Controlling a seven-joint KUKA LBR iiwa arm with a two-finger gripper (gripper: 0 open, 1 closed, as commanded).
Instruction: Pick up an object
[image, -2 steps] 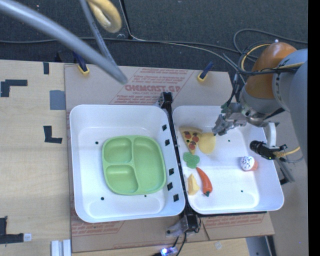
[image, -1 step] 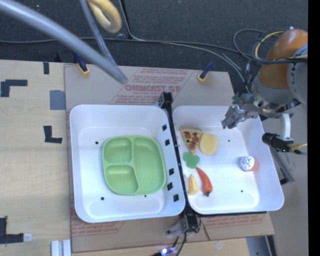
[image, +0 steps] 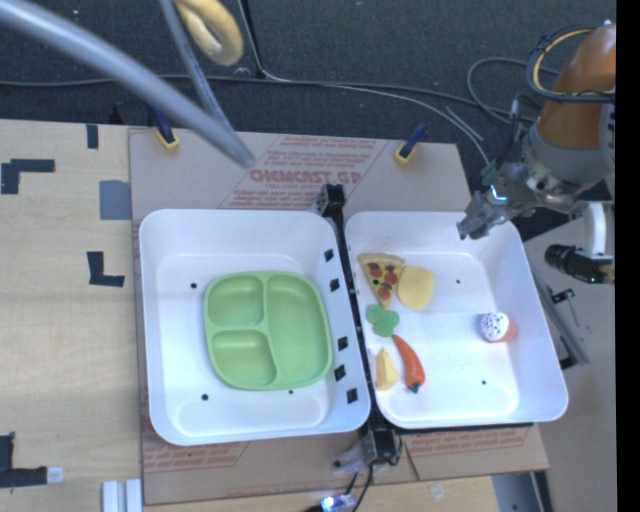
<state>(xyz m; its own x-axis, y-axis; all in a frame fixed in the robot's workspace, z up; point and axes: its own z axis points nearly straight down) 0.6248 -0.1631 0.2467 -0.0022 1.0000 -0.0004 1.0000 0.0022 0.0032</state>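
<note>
Lying in the right bin (image: 530, 300): red-orange carrot (image: 408, 362), tilted.

A single fixed camera looks down at a slant from above the bench, far enough to take in both shallow white plastic bins (image: 160, 330) mid-frame, with the grey, orange-banded arm (image: 575, 110) entering upper right.
</note>
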